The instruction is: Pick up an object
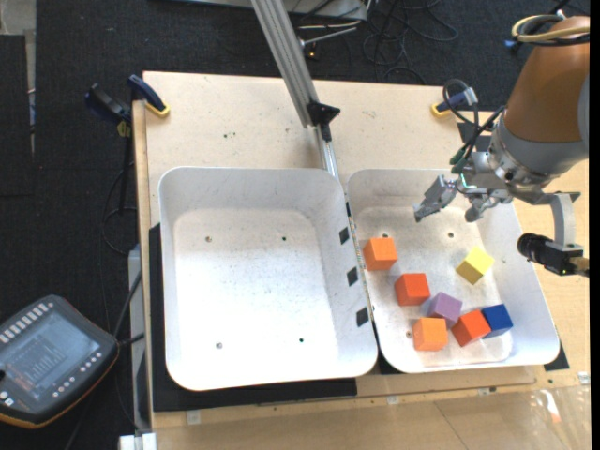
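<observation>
Open gripper (457, 203) above the right bin (534, 331), fingers spread, nothing between them.
Below it lie smooth, matte cubes: orange cube (380, 252) nearest, yellow cube (474, 266) just beneath.

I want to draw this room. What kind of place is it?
Probably a robot lab or test bench. A grey robot arm with an orange band reaches over two shallow white plastic bins, a handheld grey control pendant lies nearby, and black cables trail across the floor.
</observation>
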Controlling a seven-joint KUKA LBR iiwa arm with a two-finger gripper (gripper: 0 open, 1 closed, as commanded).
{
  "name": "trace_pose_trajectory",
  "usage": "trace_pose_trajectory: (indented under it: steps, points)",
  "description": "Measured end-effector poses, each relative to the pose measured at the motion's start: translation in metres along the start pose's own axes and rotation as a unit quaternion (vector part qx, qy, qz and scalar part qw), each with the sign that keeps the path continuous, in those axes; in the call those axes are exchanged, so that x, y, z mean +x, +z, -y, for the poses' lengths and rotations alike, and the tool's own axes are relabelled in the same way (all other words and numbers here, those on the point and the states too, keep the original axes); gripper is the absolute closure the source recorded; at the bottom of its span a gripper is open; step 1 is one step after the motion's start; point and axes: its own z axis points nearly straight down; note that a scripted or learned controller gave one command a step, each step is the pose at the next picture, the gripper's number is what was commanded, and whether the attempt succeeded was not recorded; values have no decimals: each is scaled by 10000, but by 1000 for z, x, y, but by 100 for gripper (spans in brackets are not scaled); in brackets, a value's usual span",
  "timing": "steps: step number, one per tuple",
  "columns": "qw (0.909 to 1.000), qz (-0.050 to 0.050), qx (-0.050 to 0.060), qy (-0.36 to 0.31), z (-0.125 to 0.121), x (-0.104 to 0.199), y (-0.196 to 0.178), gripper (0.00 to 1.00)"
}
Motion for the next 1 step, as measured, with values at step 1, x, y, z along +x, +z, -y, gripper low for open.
trace_pose_trajectory:
  steps: [1]
  points:
    - [10000,4,-19,8,-1,0,-2,0]
